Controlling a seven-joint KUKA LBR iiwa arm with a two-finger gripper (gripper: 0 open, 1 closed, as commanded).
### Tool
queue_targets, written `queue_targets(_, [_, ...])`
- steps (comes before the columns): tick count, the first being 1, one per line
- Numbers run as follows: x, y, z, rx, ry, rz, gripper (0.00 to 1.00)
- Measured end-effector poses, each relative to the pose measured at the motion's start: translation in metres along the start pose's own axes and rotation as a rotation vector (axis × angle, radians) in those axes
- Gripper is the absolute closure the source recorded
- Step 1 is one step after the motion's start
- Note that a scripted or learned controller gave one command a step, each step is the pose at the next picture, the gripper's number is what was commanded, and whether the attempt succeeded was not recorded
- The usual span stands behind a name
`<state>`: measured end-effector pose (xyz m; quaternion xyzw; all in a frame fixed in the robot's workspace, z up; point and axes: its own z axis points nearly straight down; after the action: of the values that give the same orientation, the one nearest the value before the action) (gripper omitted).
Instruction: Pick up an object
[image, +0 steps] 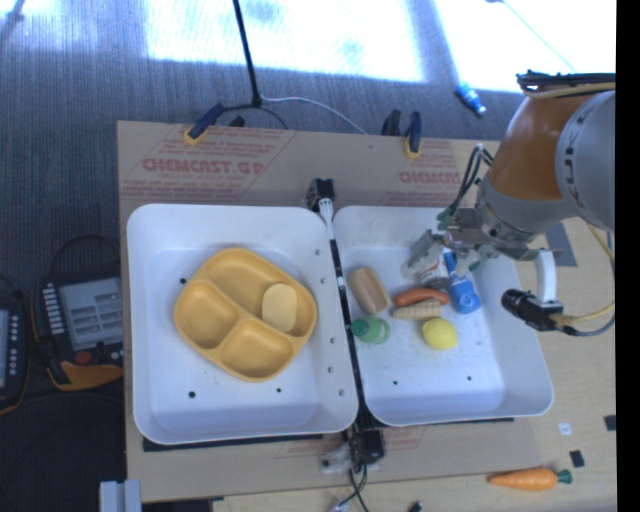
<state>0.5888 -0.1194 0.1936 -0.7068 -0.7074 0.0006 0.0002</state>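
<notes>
the gripper (447, 262) is hovering over the right bin (520, 385), just above a blue bottle (462, 292); whether its pincer is apart or together i cannot tell, and nothing is sitting visibly between them

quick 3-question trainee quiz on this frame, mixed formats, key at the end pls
1. True or false: the yellow divided tray lies in the left bin.
2. Multiple choice: what lies on the bench outside both bins, near the right bin's front corner? A) lemon B) carrot C) bread roll
3. Short answer: which item in the right bin lies closest to the divider between the bins?

Key:
1. True; one of its compartments holds a pale yellow piece.
2. B, the carrot.
3. The green item, just below the bread roll. The lemon lies further right, and the gripper is above the blue item.
</notes>
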Motion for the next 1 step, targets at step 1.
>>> queue_targets(1, [-0.0411,0.0370,0.0987,-0.002,0.000,0.000,0.00])
